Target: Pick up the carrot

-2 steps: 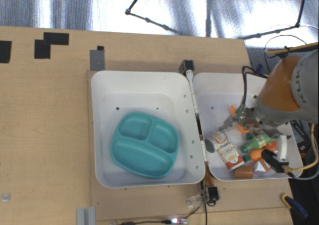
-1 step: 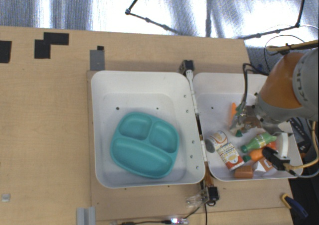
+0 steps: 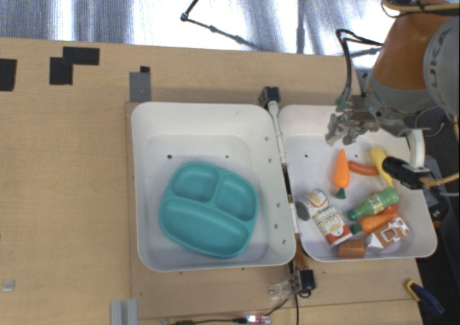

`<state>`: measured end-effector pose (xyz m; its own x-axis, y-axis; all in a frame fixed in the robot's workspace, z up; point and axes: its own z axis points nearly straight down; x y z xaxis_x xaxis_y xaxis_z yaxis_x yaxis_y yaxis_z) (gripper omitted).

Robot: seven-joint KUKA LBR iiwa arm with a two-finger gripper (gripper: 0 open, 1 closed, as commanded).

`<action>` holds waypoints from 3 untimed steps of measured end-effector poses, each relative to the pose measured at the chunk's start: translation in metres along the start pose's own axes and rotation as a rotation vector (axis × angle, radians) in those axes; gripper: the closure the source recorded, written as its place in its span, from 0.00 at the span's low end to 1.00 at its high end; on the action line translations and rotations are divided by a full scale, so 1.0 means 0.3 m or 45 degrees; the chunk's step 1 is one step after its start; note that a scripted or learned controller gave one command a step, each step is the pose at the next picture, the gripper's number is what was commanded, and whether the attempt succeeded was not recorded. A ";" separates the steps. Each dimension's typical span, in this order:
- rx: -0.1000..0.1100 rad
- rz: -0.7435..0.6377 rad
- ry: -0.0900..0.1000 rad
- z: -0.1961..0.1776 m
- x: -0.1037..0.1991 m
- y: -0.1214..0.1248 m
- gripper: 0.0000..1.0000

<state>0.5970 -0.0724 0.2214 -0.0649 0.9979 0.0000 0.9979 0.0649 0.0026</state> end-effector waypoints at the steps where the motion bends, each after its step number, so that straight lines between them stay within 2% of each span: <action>1: 0.002 0.000 -0.001 0.002 -0.001 -0.001 0.00; 2: 0.003 -0.439 0.000 0.063 -0.201 -0.068 0.00; 3: -0.001 -0.555 -0.001 0.453 -0.173 0.020 0.00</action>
<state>0.6066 -0.1237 0.0855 -0.4799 0.8773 -0.0018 0.8773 0.4799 0.0031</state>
